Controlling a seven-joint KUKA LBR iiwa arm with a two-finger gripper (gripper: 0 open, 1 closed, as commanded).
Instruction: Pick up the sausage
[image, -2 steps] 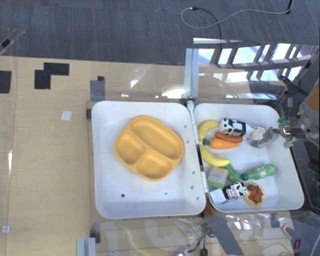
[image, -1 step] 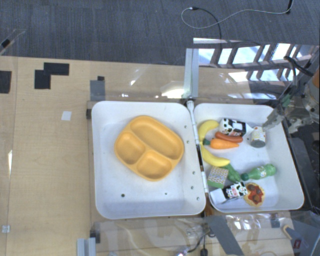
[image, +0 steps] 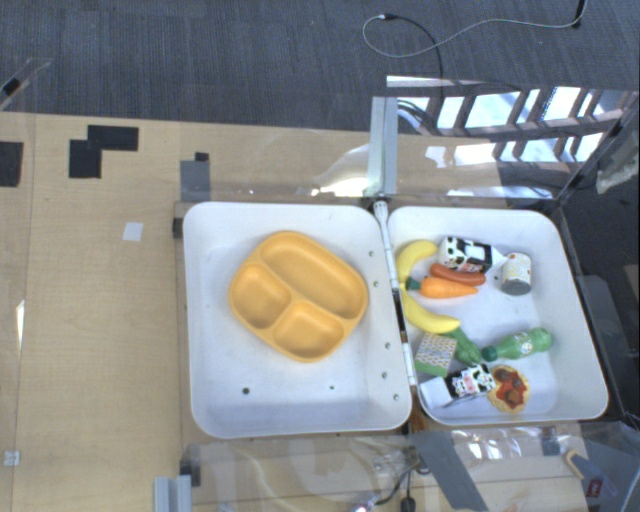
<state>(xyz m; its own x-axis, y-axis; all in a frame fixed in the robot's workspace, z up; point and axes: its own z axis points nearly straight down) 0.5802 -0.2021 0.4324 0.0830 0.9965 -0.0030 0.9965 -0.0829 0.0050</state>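
Observation:
The sausage (image: 458, 272), short and reddish, lies in the right bin (image: 560, 300) near its upper left. It rests against an orange carrot (image: 448, 289) just below it and a cow-patterned carton (image: 466, 254) just above it. A yellow banana (image: 420, 296) curves along the left side of both.
The right bin also holds a grey-white can (image: 514, 272), a green bottle (image: 518, 344), a checkered packet (image: 436, 350), a second cow-patterned box (image: 468, 382) and a red round item (image: 508, 388). A yellow divided plate (image: 298, 294) sits in the left bin (image: 215, 380).

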